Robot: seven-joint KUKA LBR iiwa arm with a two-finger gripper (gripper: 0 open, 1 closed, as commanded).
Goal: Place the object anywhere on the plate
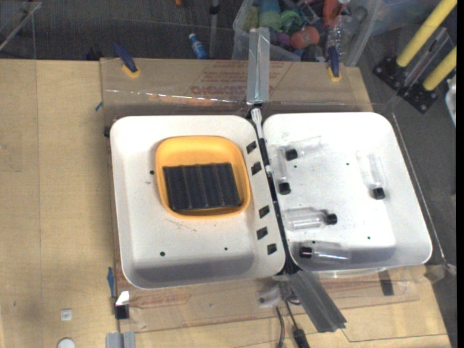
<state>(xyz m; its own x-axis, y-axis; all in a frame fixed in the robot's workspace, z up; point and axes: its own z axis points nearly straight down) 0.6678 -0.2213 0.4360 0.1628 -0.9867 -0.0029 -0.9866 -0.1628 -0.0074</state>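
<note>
Starting at the front edge: the right bin (pixel 406 223) has a few small clear vials with black caps lying around in it. One vial (pixel 322 252) sits right at the near wall and another (pixel 312 218) is just behind it. A third one (pixel 373 172) lies off toward the far right, and a fourth (pixel 301 148) is up near the divider.

The left bin (pixel 138 216) is where the action is. The orange plate (pixel 203 146) sits roughly in the middle of it, and a dark ridged slab (pixel 201 185) lies flat on the plate. It's fully inside the rim, pushed a bit toward the near side.

If that slab is the object, I'd call this job basically done, since nothing hangs over the edge. If one of the vials is the target instead, none of them is anywhere near the plate and the whole pick is left to do.

As for the gripper, I can't tell if it's spread or closed here.

Further back there's a blue clamp (pixel 129 65) on the backboard and a clear tub of colourful toys (pixel 304 9).
</note>
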